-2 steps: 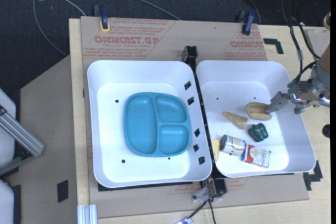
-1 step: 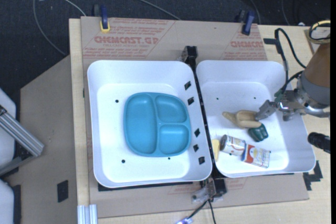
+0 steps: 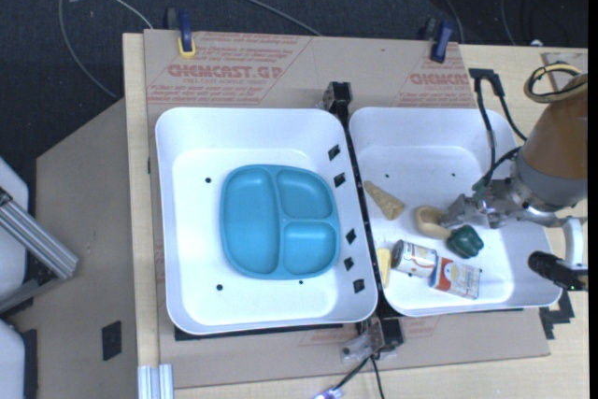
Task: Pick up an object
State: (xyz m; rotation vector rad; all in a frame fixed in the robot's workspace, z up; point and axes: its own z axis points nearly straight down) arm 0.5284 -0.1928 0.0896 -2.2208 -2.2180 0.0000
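Note:
In the right bin (image 3: 420, 145) lie a tan wedge (image 3: 383, 199), a pale yellow curved piece (image 3: 429, 220), a dark green rounded object (image 3: 465, 243) and a red-and-white tube (image 3: 435, 267) with a small yellow bit (image 3: 384, 264) at its left end. My gripper (image 3: 464, 212) is low in this bin, between the curved piece and the green object and just above the latter. The grey arm with its orange band (image 3: 559, 143) comes in from the right and hides the bin's right wall.
The left bin (image 3: 187, 201) holds a blue divided plate (image 3: 278, 220). Black clips (image 3: 338, 178) line the divider between the bins. A black cable (image 3: 486, 112) loops over the right bin's far corner. Cardboard lies under both bins.

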